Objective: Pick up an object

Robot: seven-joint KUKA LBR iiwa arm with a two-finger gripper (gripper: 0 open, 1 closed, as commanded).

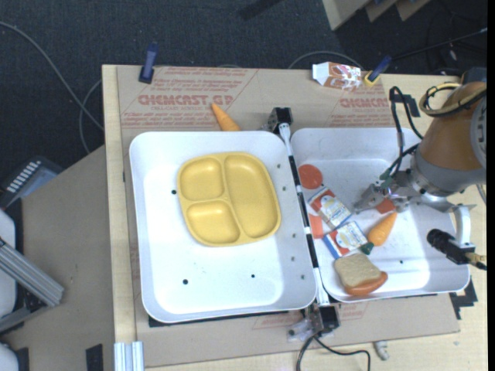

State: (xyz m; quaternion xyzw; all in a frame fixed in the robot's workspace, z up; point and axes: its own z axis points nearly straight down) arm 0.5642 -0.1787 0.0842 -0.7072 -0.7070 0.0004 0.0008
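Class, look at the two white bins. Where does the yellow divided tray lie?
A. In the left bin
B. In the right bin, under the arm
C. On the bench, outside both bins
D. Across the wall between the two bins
A: the tray lies wholly within the left bin, apart from the wall between the bins.

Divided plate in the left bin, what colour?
Plain yellow divided plate, three compartments, seen in the camera view.
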